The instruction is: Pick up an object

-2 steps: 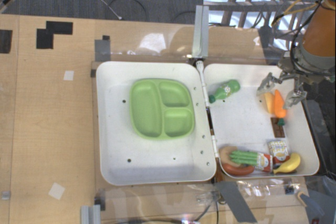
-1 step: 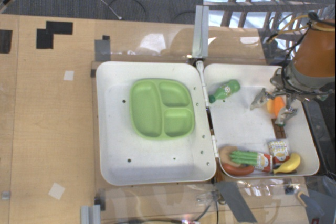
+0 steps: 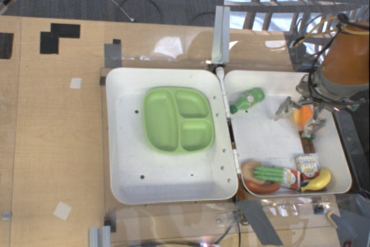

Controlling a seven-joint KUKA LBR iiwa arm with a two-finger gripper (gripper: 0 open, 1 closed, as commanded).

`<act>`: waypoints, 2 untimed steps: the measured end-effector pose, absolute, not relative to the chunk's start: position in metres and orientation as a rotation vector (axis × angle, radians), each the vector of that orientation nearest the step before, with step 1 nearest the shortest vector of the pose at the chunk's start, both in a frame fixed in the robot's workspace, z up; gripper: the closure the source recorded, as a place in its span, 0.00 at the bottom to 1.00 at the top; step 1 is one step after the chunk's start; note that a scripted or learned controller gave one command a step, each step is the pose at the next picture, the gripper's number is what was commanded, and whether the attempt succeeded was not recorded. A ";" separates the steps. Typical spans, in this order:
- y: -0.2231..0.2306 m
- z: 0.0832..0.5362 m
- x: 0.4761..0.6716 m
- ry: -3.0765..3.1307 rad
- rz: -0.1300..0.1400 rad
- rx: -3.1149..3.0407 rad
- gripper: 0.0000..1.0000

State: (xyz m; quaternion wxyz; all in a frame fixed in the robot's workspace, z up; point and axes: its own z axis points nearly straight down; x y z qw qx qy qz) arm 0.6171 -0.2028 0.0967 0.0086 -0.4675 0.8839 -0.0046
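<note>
while end effector (image 3: 299,115) hangs over right bin (image 3: 272,136), fingers spread around orange object (image 3: 302,115); labels unreadable.

Two white bins (image 3: 124,124), one green divided plate (image 3: 176,120), one green bottle (image 3: 247,100) (lying down), one banana (image 3: 319,181).

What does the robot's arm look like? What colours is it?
The arm is thick and round, with a wide orange band and a grey ring beneath it. Thin dark cables loop around its wrist. At the end sits a small metal gripper with silvery parts.
</note>
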 end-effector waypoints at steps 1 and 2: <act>-0.202 0.093 0.614 2.759 -0.015 -1.463 0.00; -0.202 0.092 0.609 2.770 -0.012 -1.445 0.00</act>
